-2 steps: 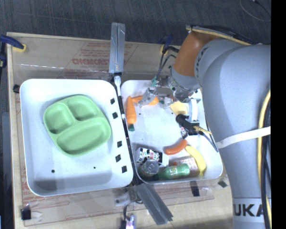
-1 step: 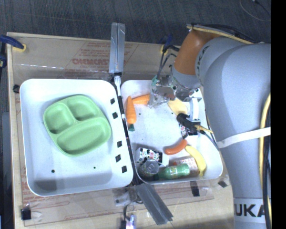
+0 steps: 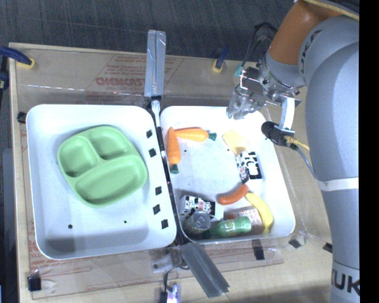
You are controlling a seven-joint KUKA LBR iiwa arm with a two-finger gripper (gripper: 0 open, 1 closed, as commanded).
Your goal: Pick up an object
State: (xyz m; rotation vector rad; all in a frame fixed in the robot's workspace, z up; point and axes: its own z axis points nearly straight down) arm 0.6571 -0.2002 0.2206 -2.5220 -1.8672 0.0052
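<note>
Camera view: the claw (image 3: 239, 109) hangs over the right bin's (image 3: 284, 188) far rim; whether it is open or closed I cannot tell. Below it lie two carrots (image 3: 188, 134), a yellow block (image 3: 234, 141), a sausage (image 3: 232, 195), a banana (image 3: 261, 209) and a green bottle (image 3: 230, 227). The left bin (image 3: 41, 188) holds a green tray (image 3: 102, 164).

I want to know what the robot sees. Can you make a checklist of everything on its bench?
Surface: wooden bench bearing left bin and right bin, side by side.
Job's things: in the right bin, two carrots, yellow block, sausage, banana, green bottle, can, printed packets.
Clutter: green divided plate in the left bin.
Grippers: tool above the right bin's far rim, nothing seen between its fingers.
Cables: black cable by the wrist.
Surroundings: blue clamps; dark floor.
</note>
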